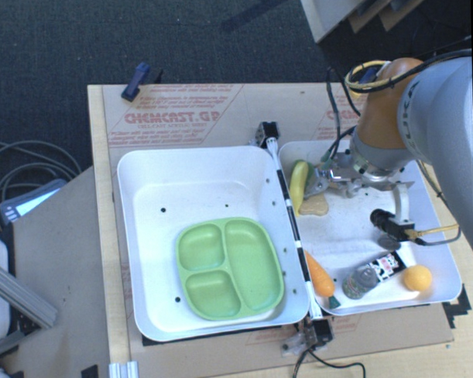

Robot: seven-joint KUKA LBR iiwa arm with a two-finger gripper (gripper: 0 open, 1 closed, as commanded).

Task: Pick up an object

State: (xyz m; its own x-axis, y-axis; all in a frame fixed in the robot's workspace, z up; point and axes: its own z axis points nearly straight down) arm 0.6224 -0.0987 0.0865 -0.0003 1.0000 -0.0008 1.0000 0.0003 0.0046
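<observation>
1. Status: pick not yet made. No object is seen lifted or held, and every item lies on a bin floor. The approach, the grasp and the lift are all judged outstanding.
2. Blue clip (136, 81): upper left of frame, on the bench outside both bins. Not in the way.
3. Left bin (127, 174): centre-left of frame. It holds one green divided plate (228, 267) lying flat, well apart from the arm.
4. Banana (298, 184): right bin (340, 236), upper left corner, lying along the wall shared with the left bin. That wall may crowd a grasp.
5. Tan flat piece (314, 207): just below the banana and touching or nearly touching it.
6. Carrot (320, 277): lower left of the right bin, against the same wall.
7. Gripper (334, 177): low over the upper part of the right bin, just right of the banana and tan piece, the likeliest candidates. Claw state cannot be told.
8. Small bottle (371, 275): lower part of the right bin, on its side.
9. Yellow round fruit (417, 279): lower right, just beside the bottle.
</observation>
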